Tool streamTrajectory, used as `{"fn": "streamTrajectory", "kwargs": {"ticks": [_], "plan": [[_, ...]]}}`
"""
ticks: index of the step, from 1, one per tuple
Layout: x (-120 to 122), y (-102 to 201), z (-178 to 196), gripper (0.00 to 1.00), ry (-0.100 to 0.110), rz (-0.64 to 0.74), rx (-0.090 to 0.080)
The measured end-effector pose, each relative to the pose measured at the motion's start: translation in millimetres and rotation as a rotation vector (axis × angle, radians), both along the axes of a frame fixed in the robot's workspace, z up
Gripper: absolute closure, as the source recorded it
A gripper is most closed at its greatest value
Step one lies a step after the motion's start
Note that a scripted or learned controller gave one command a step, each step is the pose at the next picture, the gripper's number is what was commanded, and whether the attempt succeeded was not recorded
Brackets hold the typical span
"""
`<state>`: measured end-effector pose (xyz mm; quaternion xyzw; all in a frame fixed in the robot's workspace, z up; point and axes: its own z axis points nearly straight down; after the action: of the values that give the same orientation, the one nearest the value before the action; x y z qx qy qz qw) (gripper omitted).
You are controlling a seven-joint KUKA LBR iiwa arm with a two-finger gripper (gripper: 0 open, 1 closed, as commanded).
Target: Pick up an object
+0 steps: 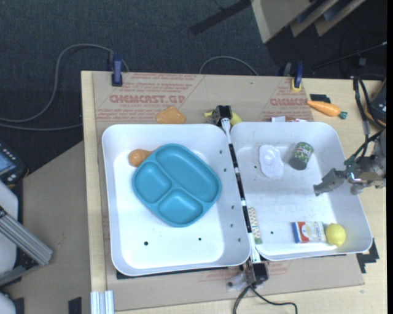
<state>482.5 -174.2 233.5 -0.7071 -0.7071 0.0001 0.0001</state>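
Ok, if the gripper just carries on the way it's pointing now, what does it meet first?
The gripper points left across the right bin. Straight on, it crosses bare floor first; the white object and the can sit slightly off that line, further back. Its height is unclear, so it may meet the floor instead.

The surface (92, 184) was a pale wooden board overlaid with a tan cardboard sheet (196, 92) printed in red lettering. Two blue clamps (116, 69) gripped its far edge. Dark grey carpeted floor (43, 30) surrounded it, crossed by thin grey cables (73, 52). A beige furniture panel (301, 15) stood at the upper right. Lighting was even and diffuse.
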Motion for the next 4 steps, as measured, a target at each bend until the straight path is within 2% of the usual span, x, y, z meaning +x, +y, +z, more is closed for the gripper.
{"fn": "streamTrajectory", "kwargs": {"ticks": [1,2,3,4], "plan": [[61.2,-25.9,-148.1,0.00,0.008,0.001,0.002],[144.2,-14.5,-148.5,0.00,-0.008,0.006,-0.002],[141.3,-15.9,-137.5,1.00,-0.005,0.003,-0.002],[108.1,38.4,-98.8,1.00,0.002,0.004,0.003]]}}
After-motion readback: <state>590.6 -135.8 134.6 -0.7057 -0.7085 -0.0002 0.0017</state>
